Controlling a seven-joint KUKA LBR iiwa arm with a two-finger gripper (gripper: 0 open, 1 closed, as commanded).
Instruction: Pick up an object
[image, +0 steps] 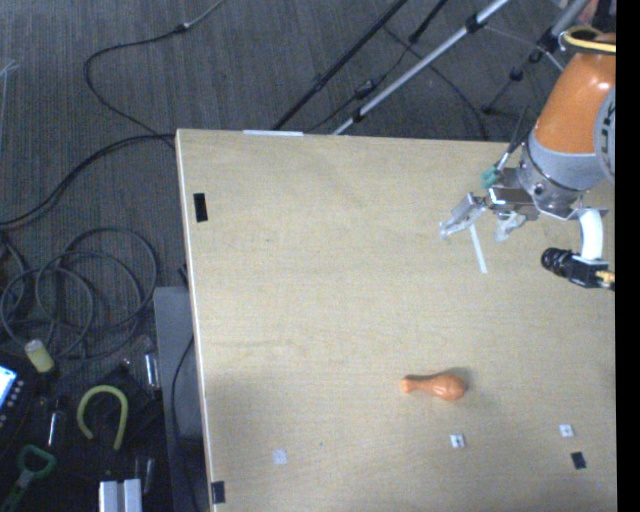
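Hovering tool (480, 228) with fingers spread, holding nothing, orange pear-shaped object (436, 386) well apart on bench (300, 300), no legible writing

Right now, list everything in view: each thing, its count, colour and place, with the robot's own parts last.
Pear-shaped object: one, orange, lying on the board toward its lower right.
Board: one, pale tan, set at a slant on the floor.
Small markers: a few, black or pale, along the board's edges and lower right.
Cables: several, black, on the grey carpet at left.
Curved tool: one, yellow-green, lower left floor.
Arm: one, orange and grey, upper right.
Hand: one, silver, over the board's upper right.
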